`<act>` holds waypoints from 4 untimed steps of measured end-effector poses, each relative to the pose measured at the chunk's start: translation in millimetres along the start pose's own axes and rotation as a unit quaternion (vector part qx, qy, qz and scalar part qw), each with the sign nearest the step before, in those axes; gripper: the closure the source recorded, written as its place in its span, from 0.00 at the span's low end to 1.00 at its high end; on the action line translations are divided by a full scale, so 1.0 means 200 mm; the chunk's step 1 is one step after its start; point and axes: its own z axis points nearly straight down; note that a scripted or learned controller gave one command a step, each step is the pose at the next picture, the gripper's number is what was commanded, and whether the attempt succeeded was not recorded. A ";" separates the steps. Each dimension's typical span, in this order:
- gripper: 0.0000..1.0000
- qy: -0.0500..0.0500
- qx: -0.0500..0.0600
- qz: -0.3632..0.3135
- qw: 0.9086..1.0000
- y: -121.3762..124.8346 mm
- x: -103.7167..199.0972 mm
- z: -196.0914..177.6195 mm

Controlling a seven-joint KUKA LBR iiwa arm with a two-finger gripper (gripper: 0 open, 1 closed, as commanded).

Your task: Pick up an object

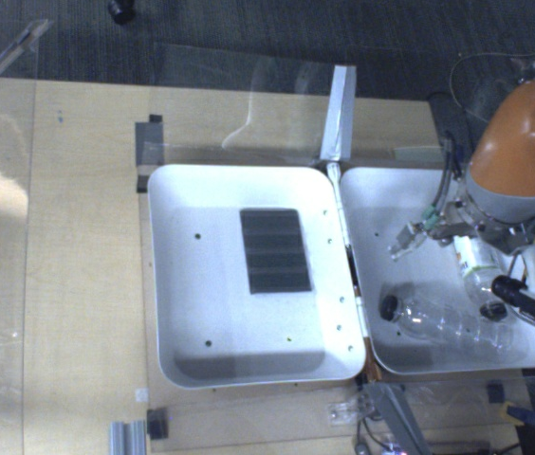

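A clear plastic bottle (443, 320) with a dark cap lies on its side near the front of the right bin (374, 218). A black ridged rectangular block (274, 250) lies flat in the middle of the left bin (177, 254). My gripper (417, 235) hangs low over the right bin's middle, behind and above the bottle, with nothing visibly in it. The grey arm with its orange band (524, 140) covers the bin's back right part. A small white and green item (467, 257) sits just under the wrist; I cannot tell what it is.
A metal divider strip (339, 112) rises behind the seam between the bins. Cables (524, 301) hang by the right bin's right edge. Wooden bench top (68, 254) extends to the left of the bins.
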 end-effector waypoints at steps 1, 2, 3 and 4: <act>0.00 -0.001 -0.003 0.009 1.000 -0.16 -0.12 0.43; 0.00 -0.002 -0.004 -0.053 0.999 -0.10 0.09 0.43; 1.00 -0.003 -0.008 -0.054 0.999 -0.08 0.09 0.37; 0.00 -0.003 -0.008 -0.054 0.999 -0.08 0.09 0.37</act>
